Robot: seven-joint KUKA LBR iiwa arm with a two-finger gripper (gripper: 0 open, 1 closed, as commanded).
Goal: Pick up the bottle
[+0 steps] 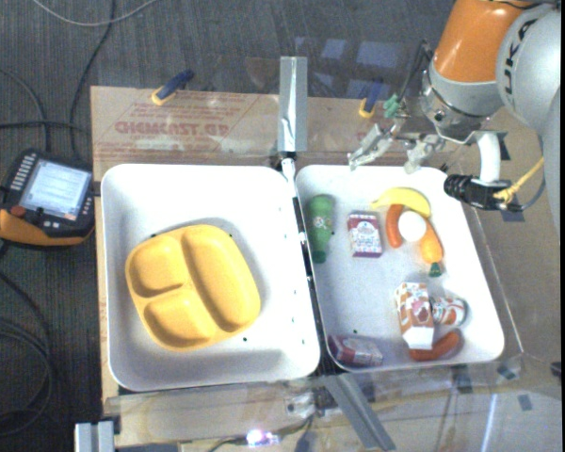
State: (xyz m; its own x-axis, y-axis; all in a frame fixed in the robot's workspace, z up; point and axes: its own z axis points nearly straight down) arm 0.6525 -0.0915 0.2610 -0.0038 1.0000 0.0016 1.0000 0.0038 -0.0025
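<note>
The grey arm (508, 45) with its orange band hangs over the far right corner of the right bin (485, 281). The left bin (122, 347) carries a yellow divided tray (193, 283). In the right bin, the green bottle (319, 227) lies against the left wall, just beside a small red carton (363, 234); a banana (405, 199), a carrot (431, 243) and a printed box (415, 309) lie further right. The gripper (388, 152) hovers above the bin's far rim with fingers spread wide, holding nothing. This looks like the approach step: next it likely must travel left and nearer, line up across the bottle's body, then descend.
</note>
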